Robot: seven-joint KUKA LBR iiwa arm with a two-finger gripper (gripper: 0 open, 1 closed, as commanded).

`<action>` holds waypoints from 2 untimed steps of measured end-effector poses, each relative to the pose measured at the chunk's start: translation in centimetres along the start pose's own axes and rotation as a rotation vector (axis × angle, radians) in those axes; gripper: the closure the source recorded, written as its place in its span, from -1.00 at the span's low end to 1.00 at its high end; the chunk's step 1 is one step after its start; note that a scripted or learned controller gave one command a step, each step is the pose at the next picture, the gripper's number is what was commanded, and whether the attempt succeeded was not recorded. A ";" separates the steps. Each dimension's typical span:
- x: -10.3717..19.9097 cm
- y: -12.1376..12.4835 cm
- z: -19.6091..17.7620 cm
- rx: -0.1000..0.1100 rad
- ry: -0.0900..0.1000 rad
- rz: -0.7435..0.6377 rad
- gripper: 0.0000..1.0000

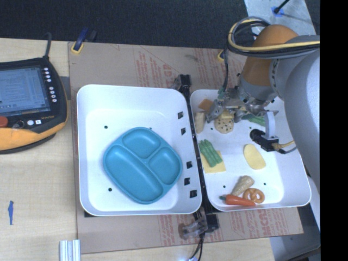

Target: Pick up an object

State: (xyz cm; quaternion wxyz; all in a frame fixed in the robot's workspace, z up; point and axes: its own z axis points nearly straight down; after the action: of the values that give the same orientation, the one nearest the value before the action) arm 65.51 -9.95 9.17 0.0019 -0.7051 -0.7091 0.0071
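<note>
Landmark: right bin, shallow white plastic, rounded corners. At its near rim: red-orange carrot-like piece, pretzel, tan lumpy piece. Mid-bin: pale yellow oval slice; by left wall, ribbed green piece on yellow slab. Far part: round cookie-like disc just below gripper; jaws' opening cannot be told, nothing seen between them. Left of right bin: second white bin holding blue three-compartment plate. Worktop cardboard lettering unreadable.
</note>
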 end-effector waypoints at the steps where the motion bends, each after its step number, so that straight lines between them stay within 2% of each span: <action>1: 0.3 0.2 -1.4 -0.011 0.004 -0.003 1.00; 2: -0.9 -6.5 -9.2 -0.012 0.007 0.005 1.00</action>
State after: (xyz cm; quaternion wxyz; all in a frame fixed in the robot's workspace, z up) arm 59.11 -10.85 18.51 0.0002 -0.7069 -0.7074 0.0004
